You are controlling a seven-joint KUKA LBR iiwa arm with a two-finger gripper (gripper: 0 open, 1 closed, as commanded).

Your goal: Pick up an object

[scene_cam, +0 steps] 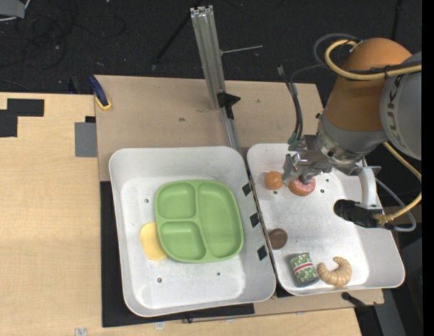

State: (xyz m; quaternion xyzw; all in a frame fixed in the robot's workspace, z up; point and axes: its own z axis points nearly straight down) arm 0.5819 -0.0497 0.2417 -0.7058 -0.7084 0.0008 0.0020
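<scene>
A pale wooden desk [42,208] fills the left side, bare apart from a few black cut-out shapes near its far edge. Next comes the left shallow white plastic bin [126,166], where a flat yellow rounded piece [150,242] lies against the left rim of a light green plastic plate with three compartments [199,220]; part of the yellow piece is hidden under that rim. Behind the gap between the bins a ribbed silver metal post [206,54] rises at a slant. In the right shallow white plastic bin [322,236], a small orange ball [274,180] sits near the far left corner, and a small brown round lump [277,239] lies closer to the viewer by the left wall. Just right of the ball lies a pink-red rounded thing [302,187], with the gripper [299,172] directly over it and very close; whether the gripper is spread or closed cannot be told, nor whether it touches the pink-red thing. Along the near wall stand a small green patterned can [302,269], its print too small to read, and a tan croissant-shaped item [334,271] touching it. The grey and orange arm [364,96] bears dark letters cut off at the edge.
</scene>
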